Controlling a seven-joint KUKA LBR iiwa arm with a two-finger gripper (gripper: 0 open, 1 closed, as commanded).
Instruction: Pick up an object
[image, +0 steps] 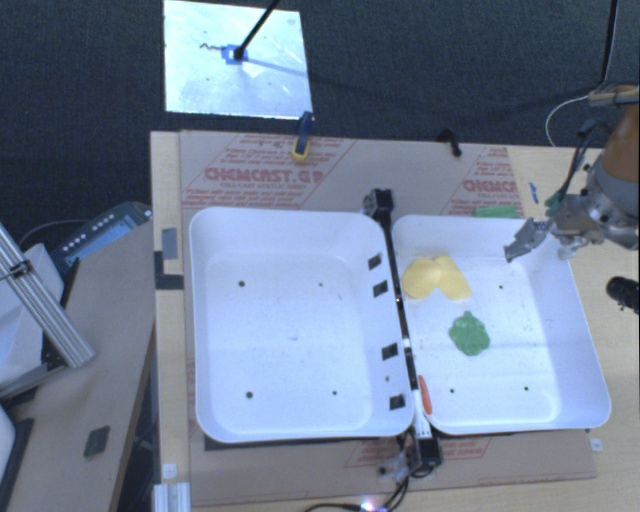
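Note:
A pale yellow lump (435, 279) lies in the right bin (560, 300), near its back left corner. A green crinkled object (468, 333) sits just in front of it, toward the bin's middle. An orange sliver (425, 394) rests along the left wall of that bin, near the front. My gripper (540, 240) hovers over the right bin's back right corner, to the right of and behind the yellow lump. One grey finger (521, 244) points down and left; nothing shows between the fingers.
The left bin (290, 320) stands beside the right one, joined by a black clamp strip (393, 310). Behind the bins lies cardboard (270, 175) with a yellow-blue clip (301, 140). A metal plate (236, 58) sits further back. Cables hang at the right.

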